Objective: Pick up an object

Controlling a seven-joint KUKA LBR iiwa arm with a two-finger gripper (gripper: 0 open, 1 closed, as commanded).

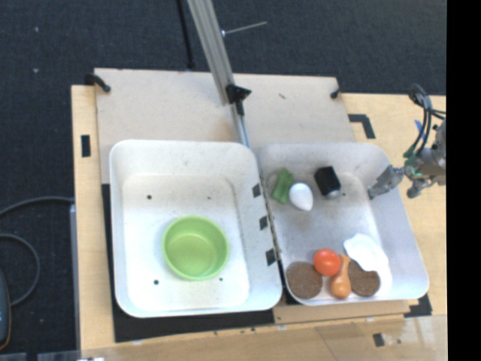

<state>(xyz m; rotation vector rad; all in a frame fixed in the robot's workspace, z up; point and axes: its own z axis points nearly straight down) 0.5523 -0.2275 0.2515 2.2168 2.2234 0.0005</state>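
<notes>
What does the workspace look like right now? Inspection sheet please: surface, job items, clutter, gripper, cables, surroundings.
Surface: wooden bench bearing two white bins, left bin and right bin.
Job's things: right bin holds green object, white egg shape, black block, red ball, orange piece, two brown discs, white object. Left bin holds green bowl.
Clutter: nothing seen.
Gripper: gripper over right bin's right rim, holding nothing visible; finger state unclear.
Cables: wires on the arm; dark cable on floor at left.
Surroundings: dark carpet, metal pole.
</notes>
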